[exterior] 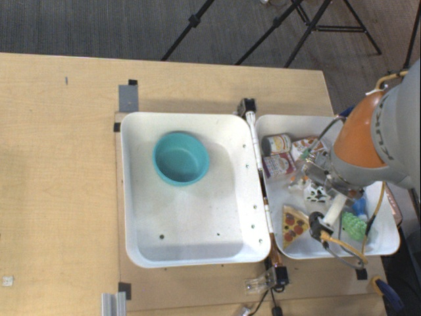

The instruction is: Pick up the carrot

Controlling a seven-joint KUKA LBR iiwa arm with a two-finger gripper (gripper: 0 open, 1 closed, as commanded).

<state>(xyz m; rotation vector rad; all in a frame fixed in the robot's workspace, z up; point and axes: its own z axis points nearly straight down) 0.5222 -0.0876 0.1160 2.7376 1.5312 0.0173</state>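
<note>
Orange was nowhere obvious among the right bin (388, 242)'s clutter — the gripper (322, 186), finger state untellable, risked grabbing the pizza slice (294, 224) instead.

A teal bowl (181, 158) sits in the left white bin (191, 245) on a pale wooden worktop (59, 176). The right bin (388, 242) holds a pizza slice toy (294, 224), a green block (354, 226) and a can (277, 143).
</note>
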